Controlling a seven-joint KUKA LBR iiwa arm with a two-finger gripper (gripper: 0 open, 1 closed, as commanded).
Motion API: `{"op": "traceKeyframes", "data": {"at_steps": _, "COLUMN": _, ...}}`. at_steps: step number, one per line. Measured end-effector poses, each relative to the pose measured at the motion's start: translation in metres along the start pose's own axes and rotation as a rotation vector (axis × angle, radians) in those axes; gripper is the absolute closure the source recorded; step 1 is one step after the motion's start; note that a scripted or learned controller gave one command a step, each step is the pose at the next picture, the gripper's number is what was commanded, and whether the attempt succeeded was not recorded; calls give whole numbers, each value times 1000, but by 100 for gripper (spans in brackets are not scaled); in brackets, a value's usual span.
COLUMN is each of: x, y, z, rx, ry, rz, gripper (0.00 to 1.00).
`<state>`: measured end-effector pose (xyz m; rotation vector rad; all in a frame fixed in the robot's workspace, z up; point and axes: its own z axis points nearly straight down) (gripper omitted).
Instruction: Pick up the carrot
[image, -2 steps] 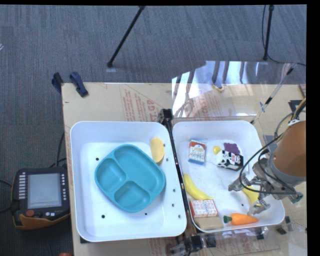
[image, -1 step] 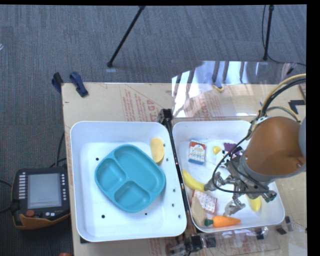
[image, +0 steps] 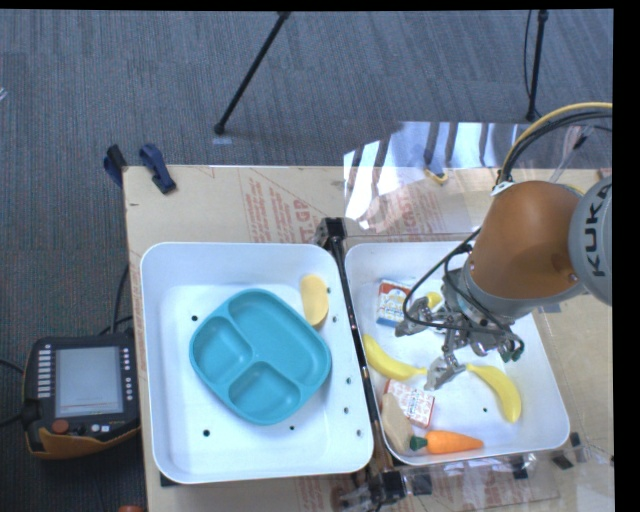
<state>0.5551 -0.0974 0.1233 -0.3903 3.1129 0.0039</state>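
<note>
The end effector (image: 445, 368) hangs low over the middle of the right bin (image: 553, 400), and you cannot tell from this slanted view whether it is apart or together; nothing is visibly held in it. The carrot (image: 452, 441) lies flat at the bin's near edge, toward the near-left corner, its orange body pointing right and its green top (image: 419, 442) to the left.

To do this step well, you need to bring the end effector toward the near edge of the bin until it sits squarely above the carrot's thick middle. Turn the wrist so the closing line crosses the carrot's short axis, not its length. Mind the crowding: a small printed carton (image: 413, 403) lies just beside the green top, and the bin's near wall is close behind the carrot, so one side of the grasp has little room. Descend straight, and keep off the banana (image: 503, 390) to the right and the other banana (image: 390, 361) to the left.

The arm reaches in from the surface's right edge, its orange band (image: 525, 240) bulking over the bin's far-right part, with the wrist pointed steeply downward. The left bin (image: 160, 300) holds a blue divided plate (image: 260, 355), well apart from the work.
</note>
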Motion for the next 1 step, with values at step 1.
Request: {"op": "traceKeyframes", "data": {"at_steps": 1, "x": 53, "y": 12, "z": 25, "rx": 0, "ry": 6, "rz": 213, "gripper": 0}}
